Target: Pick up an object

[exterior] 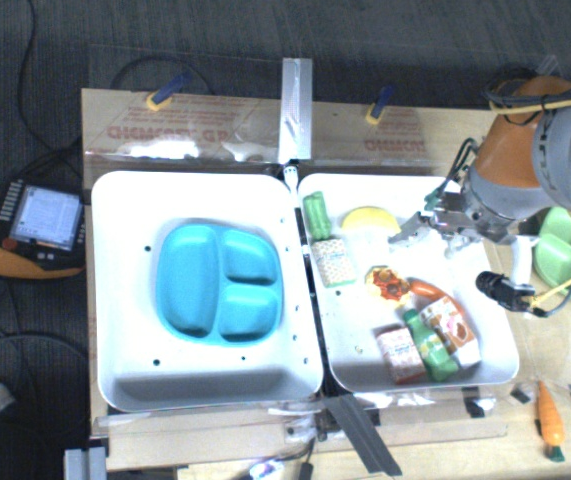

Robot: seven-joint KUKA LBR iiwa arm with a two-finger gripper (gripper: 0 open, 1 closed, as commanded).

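Note:
My gripper (427, 239) hangs over the back right part of the right bin (490, 363), open, with nothing between its fingers. Just left of it lies a yellow rounded object (367, 218). Further left are a green cylinder (315, 215) and a small patterned box (332, 261). In front of the gripper lie a red and orange item (397, 285), a green bottle (429, 341) and two red-labelled packets (397, 353) (455, 328).
The left bin (115, 368) holds a blue divided tray (220, 280). A metal post (296, 108) stands behind the bins' shared wall. Right of the right bin sit a pale green object (555, 248) and an orange carrot-like toy (550, 423). A small screen device (40, 223) lies off the bench's left.

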